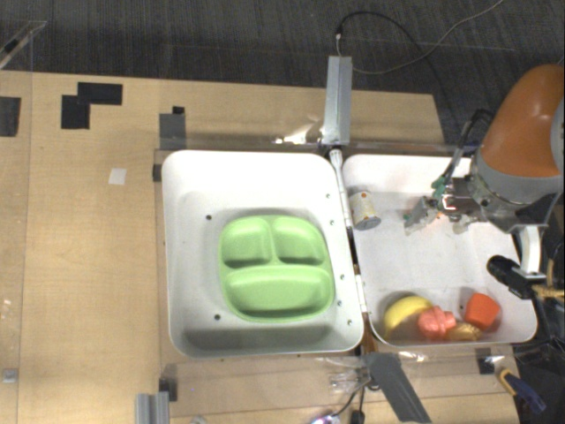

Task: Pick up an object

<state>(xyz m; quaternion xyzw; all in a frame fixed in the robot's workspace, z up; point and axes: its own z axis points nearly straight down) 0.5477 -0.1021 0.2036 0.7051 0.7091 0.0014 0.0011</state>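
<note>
The grey arm (530, 148) with its orange band reaches in from the right edge and bends down over the right bin (388, 263), its wrist hanging above that bin's upper right part. The tool (433, 208) points leftward and low over the bin's white floor, with nothing seen between its tips; how wide it stands cannot be told from this slant

On the desk (79, 263), the left bin (185, 237) lies just beside the right bin, the two touching along a shared rim. A green divided tray (275, 268) sits in the middle of the left bin, flat, with three compartments

Within the right bin, a small pale cylinder (362, 210) lies on its side at the upper left, near the shared rim, to the left of the tool and apart from it. Along the right bin's lower edge sits a cluster: a yellow banana (406, 311) at the left, a pink object (434, 323) touching it, a small brownish-yellow piece (463, 332) just beside that, and an orange block (482, 309) at the right. All of this cluster lies well below the tool, apart from it
</note>
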